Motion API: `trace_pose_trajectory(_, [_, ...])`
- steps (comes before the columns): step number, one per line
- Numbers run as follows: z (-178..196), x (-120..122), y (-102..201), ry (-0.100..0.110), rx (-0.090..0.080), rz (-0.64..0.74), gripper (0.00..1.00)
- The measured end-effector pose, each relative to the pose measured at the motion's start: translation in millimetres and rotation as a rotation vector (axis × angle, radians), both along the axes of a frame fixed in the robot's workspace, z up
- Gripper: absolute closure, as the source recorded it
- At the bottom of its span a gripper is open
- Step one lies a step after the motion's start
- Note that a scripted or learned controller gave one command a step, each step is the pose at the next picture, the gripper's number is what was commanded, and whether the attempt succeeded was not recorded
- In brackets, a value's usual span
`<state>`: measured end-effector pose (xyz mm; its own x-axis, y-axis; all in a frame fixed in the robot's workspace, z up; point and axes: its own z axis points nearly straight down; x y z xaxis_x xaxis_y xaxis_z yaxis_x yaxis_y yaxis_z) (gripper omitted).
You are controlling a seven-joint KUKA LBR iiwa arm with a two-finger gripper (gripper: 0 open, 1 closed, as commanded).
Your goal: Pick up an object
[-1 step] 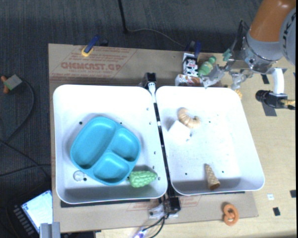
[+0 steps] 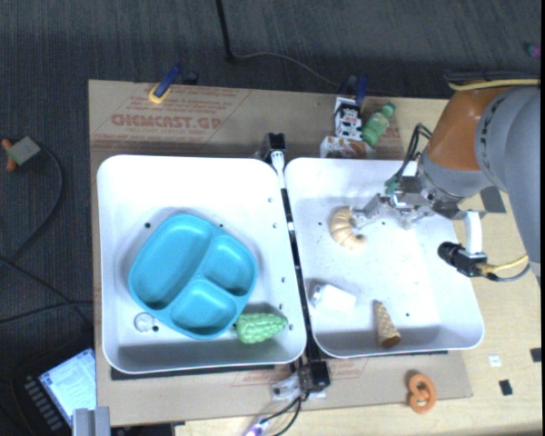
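Saw the gripper (image 2: 378, 207) low in the right bin (image 2: 427, 284), near its back wall, just right of a ribbed beige shell (image 2: 348, 227). Could not tell whether open, closed or clamped on anything; too small and cluttered at the tip to judge. Could not tell either whether touching the shell or just beside it. Judged the shell the likeliest target, being nearest. Noted two more pieces in the same bin, well apart from the gripper: a white block (image 2: 332, 296) towards the front left and a cone (image 2: 386, 323) lying by the front wall. Counted a blue plate (image 2: 193, 275) and a green toy (image 2: 259, 327) in the left bin (image 2: 118, 189).

Judged nothing lifted yet. Feared several failures from here. Might close off-centre on the shell and squeeze it out sideways, given the rounded, ribbed form. Might nudge it left towards the bin wall instead of straddling it, standing as it did to the shell's right. Might close on air if set too high, or scrape the bin floor if too low. Might also lose the shell on the lift through a shallow pinch on its edge.
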<state>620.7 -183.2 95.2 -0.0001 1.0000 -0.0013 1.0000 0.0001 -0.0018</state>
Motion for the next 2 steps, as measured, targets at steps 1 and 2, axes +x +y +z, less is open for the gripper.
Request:
trace_pose_trajectory(1, [23, -66, 9, -0.001, 0.001, 0.0, 0.0])
trace_pose_trajectory(2, [-7, -91, 28, -0.01, -0.003, -0.002, 0.0])
